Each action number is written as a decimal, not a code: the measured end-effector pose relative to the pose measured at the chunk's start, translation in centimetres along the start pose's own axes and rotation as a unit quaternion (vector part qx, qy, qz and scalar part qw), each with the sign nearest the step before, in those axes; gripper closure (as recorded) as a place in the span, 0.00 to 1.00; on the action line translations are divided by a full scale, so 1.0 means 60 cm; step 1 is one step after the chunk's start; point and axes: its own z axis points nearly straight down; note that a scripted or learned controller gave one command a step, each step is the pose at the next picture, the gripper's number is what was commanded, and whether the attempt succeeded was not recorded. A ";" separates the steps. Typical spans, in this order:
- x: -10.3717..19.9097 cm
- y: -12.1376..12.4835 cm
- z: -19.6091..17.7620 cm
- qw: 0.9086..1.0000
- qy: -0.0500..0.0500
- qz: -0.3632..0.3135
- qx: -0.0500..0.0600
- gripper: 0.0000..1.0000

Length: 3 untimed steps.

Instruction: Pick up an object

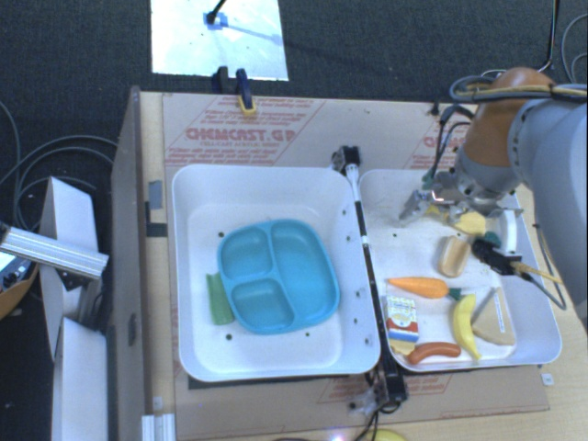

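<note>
Bread roll (453, 255) lay in the right bin (537, 347), just beside the gripper (457, 202), whose fingers' state I could not tell. A straight descent seemed wise, clear of the carrot (418, 287) and banana (465, 325).

You are looking at red print on the board (241, 125) under the bins — it is reading "CHEMCAST GP" — repeated fainter elsewhere.

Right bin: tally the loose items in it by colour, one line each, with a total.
In the right bin, as far as the arm lets me see:
Yellow: 2, banana, lemon-like piece
Orange: 1, carrot
Red: 1, sausage
Tan: 2, bread roll, wedge
Multicoloured: 1, small carton
Total: 7
</note>
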 end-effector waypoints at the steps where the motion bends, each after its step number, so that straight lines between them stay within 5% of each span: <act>1: -0.053 -0.117 0.000 1.000 0.000 0.004 -0.003 0.00; 2: -0.049 -0.110 -0.019 1.000 -0.001 0.001 -0.008 1.00; 3: -0.049 -0.110 -0.019 1.000 -0.001 0.001 -0.007 0.00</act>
